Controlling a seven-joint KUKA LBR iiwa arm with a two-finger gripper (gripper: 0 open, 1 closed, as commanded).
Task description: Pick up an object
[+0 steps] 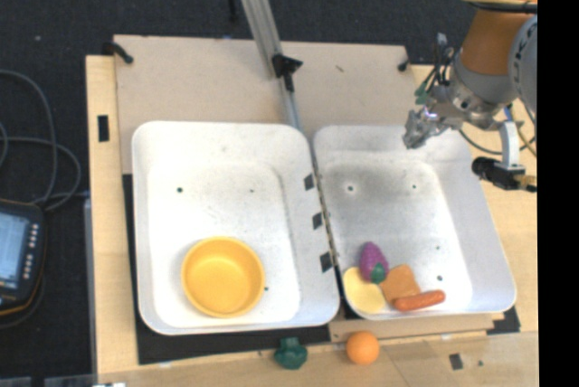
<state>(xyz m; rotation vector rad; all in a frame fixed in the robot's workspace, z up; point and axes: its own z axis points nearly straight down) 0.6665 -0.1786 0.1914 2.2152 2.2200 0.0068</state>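
Bench (226, 73) carries two white bins; the left bin (163, 159) holds a yellow bowl (223, 276), and the right bin (470, 222) has a purple toy (372, 259), an orange piece (399, 281), a red sausage (421, 301) and a pale disc (361, 293) bunched at its near edge. Approach step, I judge: the gripper (418, 130) hangs over the right bin's far rim, well apart from the pile, so it must travel nearer and descend. Whether the jaws are spread I cannot tell; nothing shows between them
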